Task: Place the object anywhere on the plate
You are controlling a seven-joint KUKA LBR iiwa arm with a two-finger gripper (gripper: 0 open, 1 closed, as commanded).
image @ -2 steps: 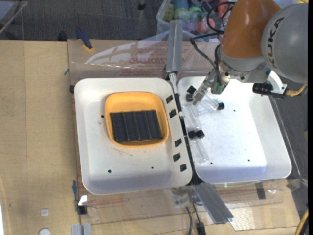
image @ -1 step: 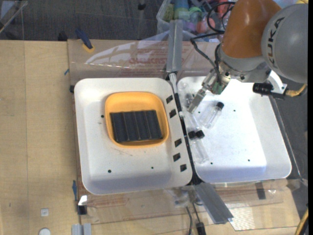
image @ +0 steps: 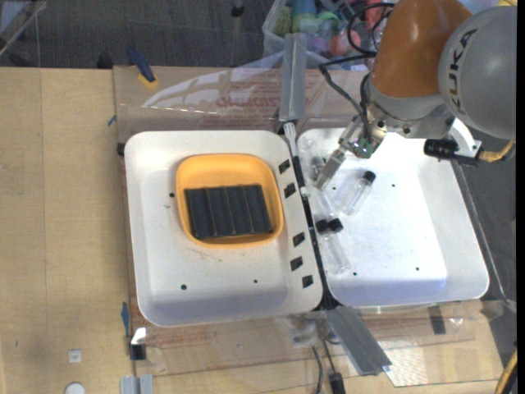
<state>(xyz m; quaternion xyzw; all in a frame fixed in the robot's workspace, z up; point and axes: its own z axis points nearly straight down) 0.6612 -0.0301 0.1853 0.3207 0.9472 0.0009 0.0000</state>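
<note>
Left bin (image: 156, 286) holds plate (image: 187, 173) bearing black ridged block (image: 228, 212).

Wooden bench (image: 57, 220) under two bins (image: 156, 286)

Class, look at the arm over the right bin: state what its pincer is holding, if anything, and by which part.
It cannot be told. The pincer hangs beside a clear plastic bottle with a black cap in the right white bin, but no grip is visible.

Plate (image: 187, 173) in left bin (image: 148, 261), dark slab (image: 228, 211) on it; gripper (image: 332, 164) over right bin (image: 418, 236).
</note>
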